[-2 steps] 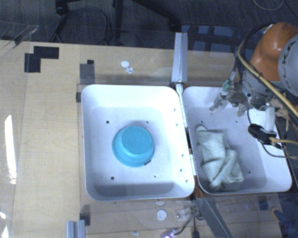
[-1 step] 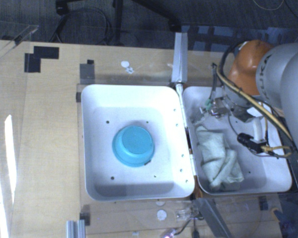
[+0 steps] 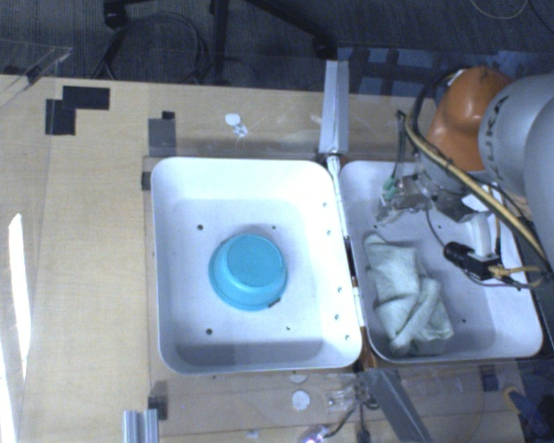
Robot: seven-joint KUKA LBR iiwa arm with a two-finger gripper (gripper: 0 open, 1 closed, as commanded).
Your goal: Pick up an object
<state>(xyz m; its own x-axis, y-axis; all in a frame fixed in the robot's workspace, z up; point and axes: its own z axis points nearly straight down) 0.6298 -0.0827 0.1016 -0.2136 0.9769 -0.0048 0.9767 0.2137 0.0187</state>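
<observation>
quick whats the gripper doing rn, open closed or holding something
Gripper: open or closed cannot be told; it is over the far end of the right bin, just beyond the white cloth.

The arm (image 3: pixel 535 127) is a thick, rounded tube of smooth pale grey with a glossy orange band (image 3: pixel 466 109) bulging above the wrist, and black and yellowish cables (image 3: pixel 443 172) curve in loops from that band down to a small gripper (image 3: pixel 397 199) built of silvery angular metal parts.

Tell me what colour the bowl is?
The bowl is light blue, clearest in the camera view.
</observation>
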